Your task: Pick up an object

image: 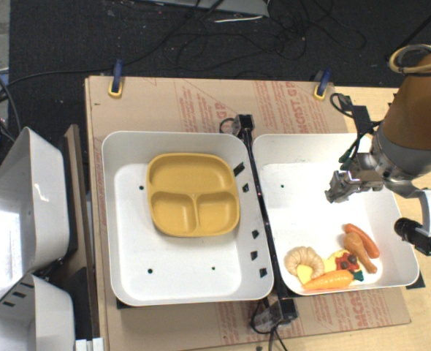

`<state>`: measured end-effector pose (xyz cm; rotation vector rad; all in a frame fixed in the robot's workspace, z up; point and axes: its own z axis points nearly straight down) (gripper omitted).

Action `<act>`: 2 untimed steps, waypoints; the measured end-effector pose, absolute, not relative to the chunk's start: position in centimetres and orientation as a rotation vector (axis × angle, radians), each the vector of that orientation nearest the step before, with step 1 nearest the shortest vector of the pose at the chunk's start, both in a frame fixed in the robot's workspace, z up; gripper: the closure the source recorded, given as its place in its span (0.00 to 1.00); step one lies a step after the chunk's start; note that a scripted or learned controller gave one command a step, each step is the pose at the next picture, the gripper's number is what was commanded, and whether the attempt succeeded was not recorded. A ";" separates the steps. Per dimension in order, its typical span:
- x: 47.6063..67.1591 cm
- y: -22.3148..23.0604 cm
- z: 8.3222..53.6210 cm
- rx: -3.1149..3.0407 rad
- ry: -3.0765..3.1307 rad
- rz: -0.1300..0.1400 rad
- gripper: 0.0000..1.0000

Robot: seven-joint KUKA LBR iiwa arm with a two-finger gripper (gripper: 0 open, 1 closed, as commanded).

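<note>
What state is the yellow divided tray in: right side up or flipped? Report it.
Right side up. The yellow divided tray lies flat in the left bin, its three compartments facing up with raised dividers visible and nothing in them.

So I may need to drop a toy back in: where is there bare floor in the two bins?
Right bin: bare at the back left, between the divider and the pincer; crowded at the front right by toy food. Left bin: the yellow tray sits toward the back, leaving a bare strip in front.
</note>
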<state>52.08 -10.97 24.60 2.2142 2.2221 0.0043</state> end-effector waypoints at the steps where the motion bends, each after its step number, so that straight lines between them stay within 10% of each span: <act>1: 55.0 -5.3 23.8 2.211 2.230 0.003 1.00; 2: 57.0 -0.1 24.4 2.211 2.229 0.004 1.00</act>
